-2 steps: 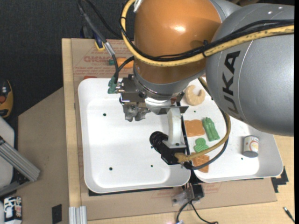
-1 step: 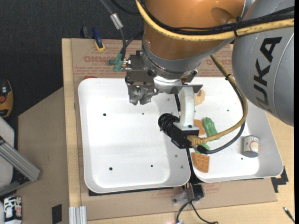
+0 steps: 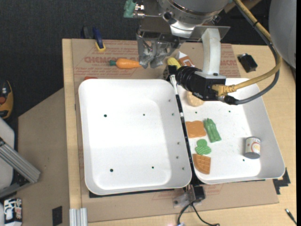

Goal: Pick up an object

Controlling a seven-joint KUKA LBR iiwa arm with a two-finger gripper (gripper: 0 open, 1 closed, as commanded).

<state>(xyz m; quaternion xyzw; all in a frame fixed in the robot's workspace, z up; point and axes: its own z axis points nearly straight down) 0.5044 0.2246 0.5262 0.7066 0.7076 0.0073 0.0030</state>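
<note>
The gripper (image 3: pixel 151 55) hangs beyond the far rim of the left bin (image 3: pixel 94 140), over the brown cardboard (image 3: pixel 75 69), and its metal fingers (image 3: pixel 146 56) sit close together — nothing shows between them, though whether they are fully pressed shut I cannot tell. Just to the left of the fingers lies a toy carrot (image 3: pixel 126 63), orange with a green top, on the cardboard outside that bin. Farther along the same far edge, toward the left corner, is a small blue and yellow piece (image 3: pixel 98 39).

The left bin's white floor bears a few dark dots. Touching its right rim is the right bin (image 3: pixel 270 140), and in it — going from that shared rim outward — an orange slab (image 3: pixel 195 129), a green ridged piece (image 3: pixel 212 130), a green leaf-shaped piece (image 3: pixel 203 148), a waffle-patterned orange wedge (image 3: pixel 202 163), and, well off toward the far side from the left bin, a small can (image 3: pixel 252 148).
</note>
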